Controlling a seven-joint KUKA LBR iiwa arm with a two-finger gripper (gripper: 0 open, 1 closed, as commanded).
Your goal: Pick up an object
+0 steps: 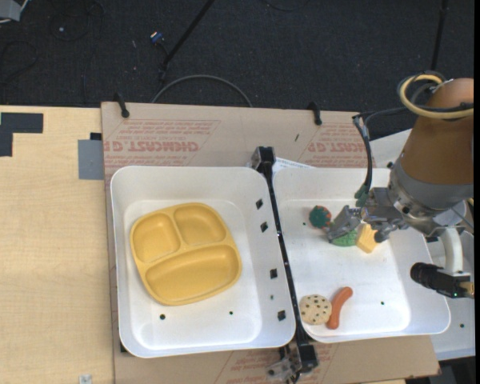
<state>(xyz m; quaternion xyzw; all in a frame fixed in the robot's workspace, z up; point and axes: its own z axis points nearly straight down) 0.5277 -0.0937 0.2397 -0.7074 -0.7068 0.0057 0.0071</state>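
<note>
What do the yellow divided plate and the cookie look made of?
Yellow divided plate: likely moulded plastic, with a smooth, slightly glossy, uniform colour and rounded compartment walls. Cookie: looks like a toy, plastic or rubber, matte tan with dark dots; too small to be sure.

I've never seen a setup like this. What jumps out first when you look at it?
The big yellow plate with three sections, lying in the left bin, catches the eye first. Next comes the grey and orange arm reaching in from the right, its hand low over a green toy in the right bin. Near that bin's front edge lie a cookie and a small sausage.
</note>
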